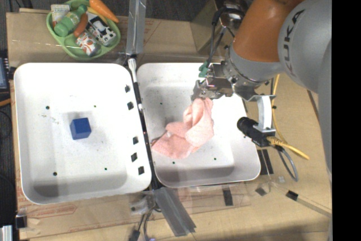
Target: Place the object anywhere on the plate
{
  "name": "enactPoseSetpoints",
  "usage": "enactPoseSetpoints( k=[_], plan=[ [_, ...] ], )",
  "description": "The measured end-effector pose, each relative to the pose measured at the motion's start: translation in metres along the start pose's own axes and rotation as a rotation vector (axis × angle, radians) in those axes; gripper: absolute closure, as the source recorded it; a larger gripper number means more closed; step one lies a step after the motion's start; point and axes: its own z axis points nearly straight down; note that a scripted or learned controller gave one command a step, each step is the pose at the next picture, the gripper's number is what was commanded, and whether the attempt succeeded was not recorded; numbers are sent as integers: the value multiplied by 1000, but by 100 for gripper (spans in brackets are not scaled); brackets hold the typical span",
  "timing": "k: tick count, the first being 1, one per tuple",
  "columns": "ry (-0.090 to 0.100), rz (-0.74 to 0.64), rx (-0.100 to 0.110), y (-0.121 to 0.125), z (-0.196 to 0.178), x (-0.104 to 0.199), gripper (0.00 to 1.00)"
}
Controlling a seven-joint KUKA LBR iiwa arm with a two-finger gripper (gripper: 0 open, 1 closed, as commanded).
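- While the pink cloth (189, 131) hangs by its top corner, its lower folds rest on the floor of the right bin (242, 169), so it appears partly lifted, probably for carrying off
- Gripper (205, 92) is pinched together on that upper corner of the cloth
- Blue cube (80, 127) sits alone in the left bin (34, 186)
- I can make out no plate; a green bowl (56, 34) of toy food stands on the counter (169, 36)
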Motion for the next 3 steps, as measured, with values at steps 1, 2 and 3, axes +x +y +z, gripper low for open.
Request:
enactPoseSetpoints(
  k=[1,2,3],
  plan=[
    [-1,-7,1,1,54,2,100],
    [-1,-411,1,-8,62,51,100],
    [-2,-814,0,-10,56,105,100]
  ],
)
